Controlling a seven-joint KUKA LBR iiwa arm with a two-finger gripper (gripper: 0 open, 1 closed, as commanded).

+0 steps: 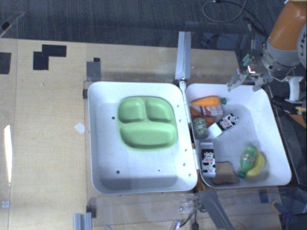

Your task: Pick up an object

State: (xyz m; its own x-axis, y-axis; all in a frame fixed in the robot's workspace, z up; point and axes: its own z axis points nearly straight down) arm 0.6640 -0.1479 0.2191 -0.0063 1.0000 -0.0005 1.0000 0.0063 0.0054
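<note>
Filling the left bin [96, 128] is a green divided plate [146, 122]. The right bin [276, 143] holds a carrot [207, 101], cartons, a green bottle [248, 158] and a banana [258, 166]. The gripper [247, 82] hangs at its upper edge, fingers apart, holding nothing.

Two bins [96, 176], two cow-print cartons [229, 121]

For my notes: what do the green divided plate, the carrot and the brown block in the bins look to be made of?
Green divided plate: likely moulded plastic, matte, with one even colour and soft rounded ridges between its three compartments. Carrot: probably a plastic toy, smooth with a uniform orange and a slight sheen. Brown block: possibly a sponge or foam, dull and rough-looking with soft edges, though it is too small to be sure.
</note>
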